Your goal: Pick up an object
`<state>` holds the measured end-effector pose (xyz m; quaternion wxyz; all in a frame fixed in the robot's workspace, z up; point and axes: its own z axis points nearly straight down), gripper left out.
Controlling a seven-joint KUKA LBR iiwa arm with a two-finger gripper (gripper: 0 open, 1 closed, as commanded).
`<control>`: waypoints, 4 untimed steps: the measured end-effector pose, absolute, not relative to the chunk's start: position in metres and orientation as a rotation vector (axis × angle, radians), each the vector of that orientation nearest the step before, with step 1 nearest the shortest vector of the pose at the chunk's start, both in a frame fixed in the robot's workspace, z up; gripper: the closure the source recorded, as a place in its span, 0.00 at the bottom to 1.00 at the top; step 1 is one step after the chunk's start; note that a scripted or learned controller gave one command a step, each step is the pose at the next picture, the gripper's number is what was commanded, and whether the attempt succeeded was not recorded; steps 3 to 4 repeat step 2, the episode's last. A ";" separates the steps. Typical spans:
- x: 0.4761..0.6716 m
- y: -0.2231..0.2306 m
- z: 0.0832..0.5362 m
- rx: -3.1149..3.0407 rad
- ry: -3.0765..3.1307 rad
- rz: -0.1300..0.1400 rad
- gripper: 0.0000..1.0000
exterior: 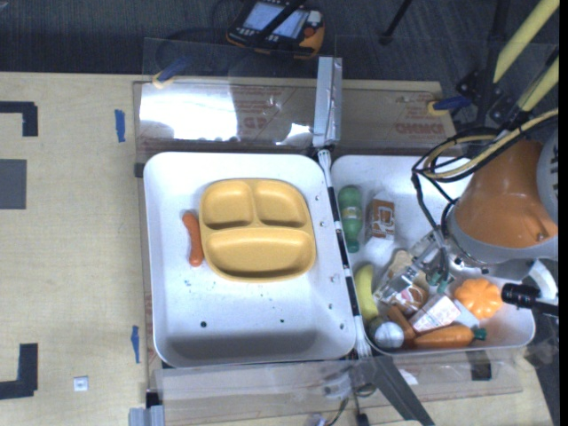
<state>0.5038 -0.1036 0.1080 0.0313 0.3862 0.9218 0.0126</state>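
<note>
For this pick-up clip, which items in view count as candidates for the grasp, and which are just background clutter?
Job:
gripper, low in the right bin
green bottle
brown packet
yellow banana
orange fruit
carrot
orange sausage
yellow divided tray

Lying about:
handheld controller
blue tape marks

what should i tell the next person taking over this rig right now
Gripper: down in the right bin, among the pile of items; the view does not settle whether anything is between its fingers.
Right bin: green bottle and brown packet toward the back, yellow banana by the divider, orange fruit and carrot near the front.
Left bin: yellow divided tray with an orange hot dog piece lying beside it.
Done: arm has reached the pile.
Left: confirm a grasp and lift one object out.
</note>
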 end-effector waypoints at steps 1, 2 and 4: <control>0.504 -0.108 0.108 1.100 2.876 0.041 0.00; 0.496 -0.116 0.105 1.718 2.600 0.051 0.00; 0.496 -0.116 0.105 1.718 2.600 0.051 0.00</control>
